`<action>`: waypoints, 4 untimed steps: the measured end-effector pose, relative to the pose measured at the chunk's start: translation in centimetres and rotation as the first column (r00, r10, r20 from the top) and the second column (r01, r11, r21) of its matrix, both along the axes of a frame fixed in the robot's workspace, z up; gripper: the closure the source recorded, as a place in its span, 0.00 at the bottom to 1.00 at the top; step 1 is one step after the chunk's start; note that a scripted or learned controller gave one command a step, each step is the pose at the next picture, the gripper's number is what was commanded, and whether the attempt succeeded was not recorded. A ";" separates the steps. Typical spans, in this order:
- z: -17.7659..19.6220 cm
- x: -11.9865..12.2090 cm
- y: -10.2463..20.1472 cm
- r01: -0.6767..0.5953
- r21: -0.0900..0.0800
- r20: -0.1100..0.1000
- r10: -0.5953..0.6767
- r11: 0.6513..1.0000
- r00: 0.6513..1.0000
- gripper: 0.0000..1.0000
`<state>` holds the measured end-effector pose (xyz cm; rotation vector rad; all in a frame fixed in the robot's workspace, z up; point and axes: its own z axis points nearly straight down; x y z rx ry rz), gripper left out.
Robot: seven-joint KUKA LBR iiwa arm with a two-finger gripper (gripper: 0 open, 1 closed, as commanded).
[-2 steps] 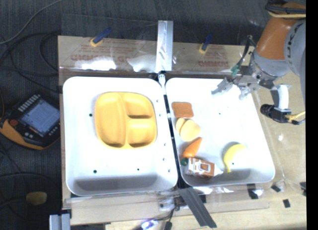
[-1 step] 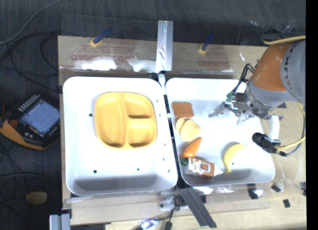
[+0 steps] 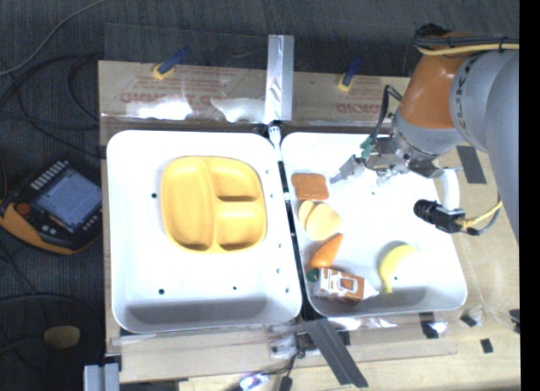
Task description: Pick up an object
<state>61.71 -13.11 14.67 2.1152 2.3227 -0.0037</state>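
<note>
Camera view: carton [image 3: 341,285] lying at 6 o'clock in right bin [image 3: 439,292], carrot [image 3: 326,250] behind it, looking light, stiff, slick; I'd be gripping mid-length. Gripper [image 3: 348,170] hovering at 12, fingers apart, holding nothing.

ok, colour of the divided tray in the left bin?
Yellow-orange divided tray, plain, no pattern; seen in the overhead camera view.

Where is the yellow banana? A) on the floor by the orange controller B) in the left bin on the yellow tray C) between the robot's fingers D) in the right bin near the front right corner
D: the banana lies on the floor of the right bin near its front right corner, apart from the gripper farther back.
</note>
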 end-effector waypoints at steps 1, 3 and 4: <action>0.9 -6.9 0.9 0.007 0.001 -0.001 -0.007 1.000 1.000 0.00; -5.7 -12.8 3.4 0.226 0.002 0.018 -0.226 0.974 0.974 0.00; -3.5 -13.3 3.3 -0.139 0.002 0.000 0.139 0.990 0.990 0.00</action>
